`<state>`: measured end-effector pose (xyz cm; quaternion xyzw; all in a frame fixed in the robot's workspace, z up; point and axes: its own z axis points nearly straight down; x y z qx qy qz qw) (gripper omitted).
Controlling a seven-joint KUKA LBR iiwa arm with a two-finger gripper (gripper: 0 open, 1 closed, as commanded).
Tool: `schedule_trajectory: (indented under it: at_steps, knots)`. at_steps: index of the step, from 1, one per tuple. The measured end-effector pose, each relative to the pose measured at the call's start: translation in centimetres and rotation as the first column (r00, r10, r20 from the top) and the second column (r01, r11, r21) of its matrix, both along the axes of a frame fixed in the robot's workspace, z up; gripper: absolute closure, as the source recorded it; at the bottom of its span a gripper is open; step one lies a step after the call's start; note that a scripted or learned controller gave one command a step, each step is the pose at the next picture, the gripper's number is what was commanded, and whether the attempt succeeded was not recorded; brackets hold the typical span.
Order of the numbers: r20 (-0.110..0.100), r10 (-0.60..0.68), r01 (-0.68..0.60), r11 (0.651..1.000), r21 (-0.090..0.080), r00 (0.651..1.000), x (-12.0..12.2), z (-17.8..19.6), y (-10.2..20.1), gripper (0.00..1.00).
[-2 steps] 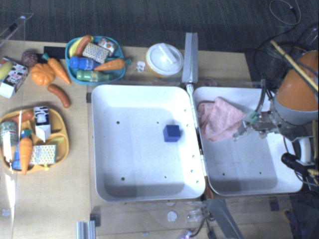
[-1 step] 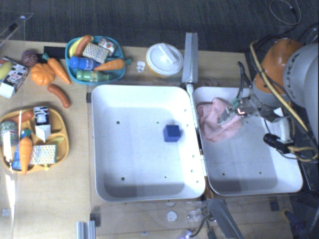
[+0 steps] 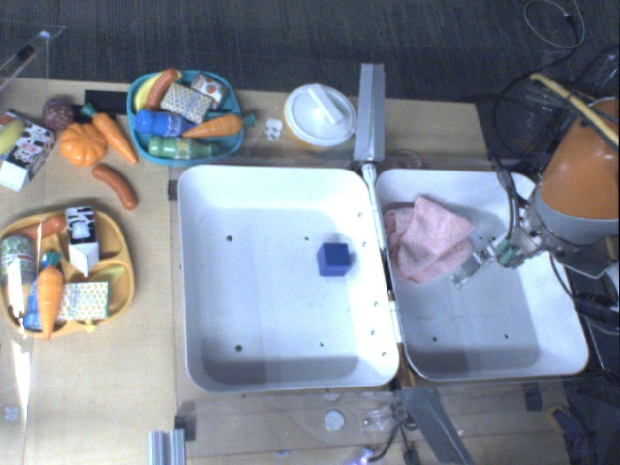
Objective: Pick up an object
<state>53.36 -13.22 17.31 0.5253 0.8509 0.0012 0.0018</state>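
Reaching: the arm [image 3: 581,177] comes in from the right, over the right bin [image 3: 504,347], its wrist angled down toward the bin floor.
Tool: the tool [image 3: 477,264] sits low, just beside the right edge of the pink cloth [image 3: 424,238]. It is small and blurred at this slant, so whether it is wide, narrow or closed on the cloth cannot be told; it may be touching the fabric's edge.
Task's thing, likely: the pink cloth lies crumpled in the upper left part of the right bin, close to the wall shared with the other bin. Being the one thing in that bin and nearest the tool, it looks like the target.
Other candidate: a blue block [image 3: 334,259] rests alone near the middle of the left bin [image 3: 232,337], well apart from the tool.
Why so placed: both bins are shallow and mostly bare, which gives a program-driven arm open room to descend; a bunched cloth offers folds to pinch from the side.
Step, as judged: approach or first contact, with no lift to be seen; the cloth rests on the bin floor.
Risk: soft fabric may slip out, or only a corner may be caught.
Beyond the bins: toy food in a blue basket [image 3: 145,143] and a yellow tray [image 3: 121,260], loose toy vegetables and a white lidded bowl [image 3: 320,114] stand on the counter [image 3: 145,376], out of the working area.
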Motion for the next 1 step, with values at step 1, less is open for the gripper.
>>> schedule_trajectory:
  at_steps: [1]
  knots:
    - [0.000, 0.081, -0.081, 0.997, 0.000, 0.997, -0.47, 2.21, 4.74, 0.00]
